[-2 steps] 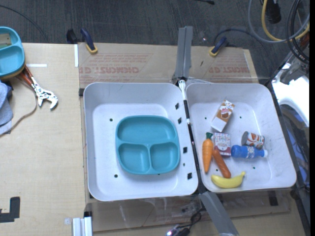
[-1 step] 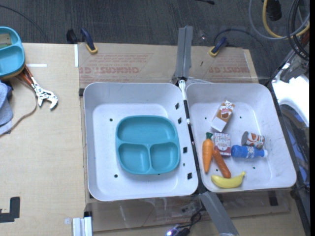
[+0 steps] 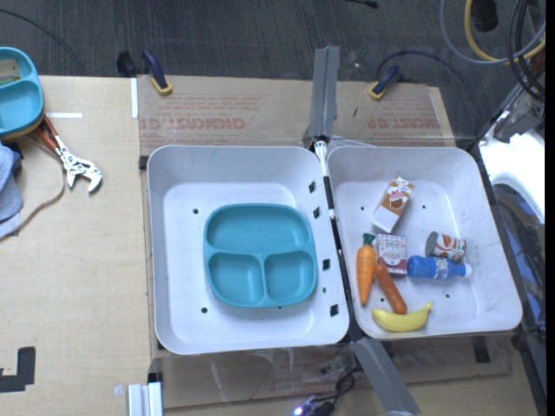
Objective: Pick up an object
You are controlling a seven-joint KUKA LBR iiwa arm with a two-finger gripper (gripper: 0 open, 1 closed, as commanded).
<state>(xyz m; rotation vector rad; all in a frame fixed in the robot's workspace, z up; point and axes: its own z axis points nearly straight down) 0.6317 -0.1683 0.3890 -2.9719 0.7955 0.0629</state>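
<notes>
On the left of the tabletop (image 3: 78, 302) a wrench (image 3: 80, 172) lies well apart from both bins and plays no part here. The left bin (image 3: 169, 319) holds a teal divided tray (image 3: 260, 255), wide and flat; I judge it a poor target, since its low rim offers little to pinch and a grasp would likely slip off. The candidates for picking sit in the right bin (image 3: 494, 306), and the risk there is crowding. The carrot (image 3: 365, 271), a reddish stick (image 3: 392, 291) and a small printed box (image 3: 392, 254) touch or lie just beside one another, so a descent on any of them could nudge or catch a neighbour. The banana (image 3: 401, 319) lies near the front wall, which could block a closing grip. The small carton (image 3: 395, 199) stands apart and looks the safest choice. The blue bottle (image 3: 438, 269) and the can (image 3: 447, 247) beside it are round and may roll away when touched.
</notes>
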